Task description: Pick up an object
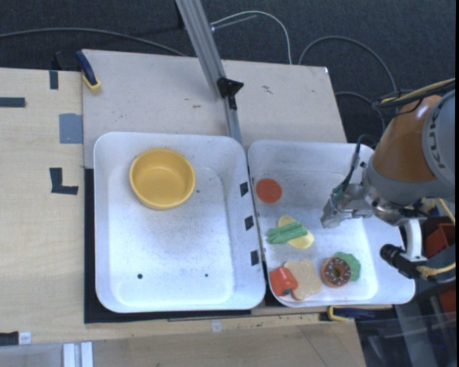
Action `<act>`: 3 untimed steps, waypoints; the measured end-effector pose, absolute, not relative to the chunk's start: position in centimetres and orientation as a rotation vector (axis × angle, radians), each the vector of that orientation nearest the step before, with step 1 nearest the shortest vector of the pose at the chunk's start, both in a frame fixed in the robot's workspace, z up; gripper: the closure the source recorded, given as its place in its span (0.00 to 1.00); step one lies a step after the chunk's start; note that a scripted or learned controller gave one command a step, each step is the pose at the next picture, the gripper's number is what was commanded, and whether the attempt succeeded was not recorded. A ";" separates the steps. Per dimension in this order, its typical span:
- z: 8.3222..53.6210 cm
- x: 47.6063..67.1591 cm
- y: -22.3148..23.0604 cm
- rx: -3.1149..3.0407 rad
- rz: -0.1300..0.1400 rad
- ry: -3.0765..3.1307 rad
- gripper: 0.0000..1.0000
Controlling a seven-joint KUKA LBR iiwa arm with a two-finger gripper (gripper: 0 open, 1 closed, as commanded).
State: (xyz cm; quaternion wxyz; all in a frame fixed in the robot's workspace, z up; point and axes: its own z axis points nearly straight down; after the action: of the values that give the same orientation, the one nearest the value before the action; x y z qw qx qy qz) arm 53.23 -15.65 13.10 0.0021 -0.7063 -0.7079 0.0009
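1. Arm reaches in from the right; gripper [335, 214] sits low over the right bin [306, 155], just right of the toy food. Cannot tell whether the claw is open or closed: too small and seen from above. Nothing visible between its tips.
2. Candidate objects all lie in the right bin: orange disc [268, 190] towards the bin's upper left; green-and-yellow piece [291, 233] just left of the gripper; a red-and-tan piece [295, 280] at the front edge; a doughnut on green [340, 270] beside it.
3. Handling, judged: small toy food, likely light hard plastic, stiff, smooth and somewhat slippery, not fragile. The flat disc offers little to grip; the green-and-yellow piece is nearest and looks best taken across its narrow width.
4. Count: two bins; four small items in the right bin; one yellow bowl [162, 177] in the left bin [176, 281].
5. Bowl: rigid, light; take by the rim.
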 end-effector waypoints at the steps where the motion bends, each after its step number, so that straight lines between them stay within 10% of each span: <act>1: 18.7 53.1 -14.6 -2.221 -0.003 -2.226 1.00; 3: 20.0 51.9 -9.0 -2.212 0.002 -2.225 1.00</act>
State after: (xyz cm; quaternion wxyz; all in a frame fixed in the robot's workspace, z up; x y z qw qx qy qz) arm 51.95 -9.02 20.04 0.0020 -0.7050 -0.7092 0.0005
